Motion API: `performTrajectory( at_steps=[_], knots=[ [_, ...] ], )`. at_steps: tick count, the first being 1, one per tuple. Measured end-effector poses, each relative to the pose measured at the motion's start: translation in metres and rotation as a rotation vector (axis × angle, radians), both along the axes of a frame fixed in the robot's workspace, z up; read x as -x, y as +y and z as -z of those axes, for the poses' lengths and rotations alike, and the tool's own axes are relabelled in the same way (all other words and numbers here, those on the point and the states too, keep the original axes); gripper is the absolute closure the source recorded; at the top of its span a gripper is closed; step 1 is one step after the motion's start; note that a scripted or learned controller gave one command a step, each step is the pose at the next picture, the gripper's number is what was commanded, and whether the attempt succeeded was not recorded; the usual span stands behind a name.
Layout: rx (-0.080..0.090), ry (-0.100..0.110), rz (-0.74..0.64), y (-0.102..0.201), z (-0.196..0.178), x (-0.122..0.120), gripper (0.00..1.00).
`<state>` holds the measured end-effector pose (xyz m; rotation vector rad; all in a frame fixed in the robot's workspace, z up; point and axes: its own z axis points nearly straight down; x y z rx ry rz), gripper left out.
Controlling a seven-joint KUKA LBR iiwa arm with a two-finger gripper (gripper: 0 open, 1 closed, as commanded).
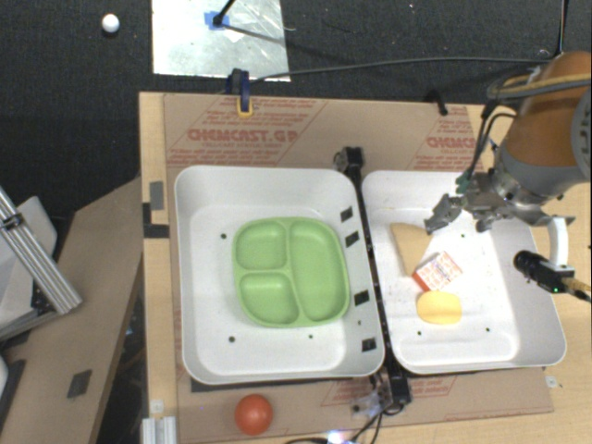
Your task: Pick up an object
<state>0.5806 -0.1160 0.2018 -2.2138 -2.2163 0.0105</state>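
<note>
The two-finger gripper (462, 209) hangs over the upper part of the right-hand shallow white bin (536, 340), below the grey arm with its orange band (548, 123). I cannot tell how its tips are set, and nothing shows held at them, so I judge that the pick is not yet made: the descent, the grasp and the lift are all left to do.

Going from the near edge of the bench outward: a round orange-red ball (253, 413) lies on the brown cardboard sheet (277, 128) in front of the bins. In the left-hand shallow white bin (199, 202) sits a light green plastic tray with three compartments (290, 270). In the right bin, nearest the front, lies a soft yellow rounded lump (439, 307); just behind it, touching or nearly so, is a small red and white packet (437, 270), tilted with its long axis running from lower left to upper right. Beyond that lies a flat tan wedge (409, 243), its long axis running near to far and its narrow end towards the front. The gripper is just beside the wedge's far end, so the wedge seems the likeliest target.
</note>
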Motion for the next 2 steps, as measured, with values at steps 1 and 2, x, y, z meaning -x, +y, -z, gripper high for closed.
performTrajectory(
  at_steps=[1, 2],
  knots=[
    [0.001, -0.012, -0.002, 0.0, -0.007, -0.003, 0.0],
    [0.001, -0.008, -0.001, 0.007, 0.039, 0.003, 0.0]
  ],
)
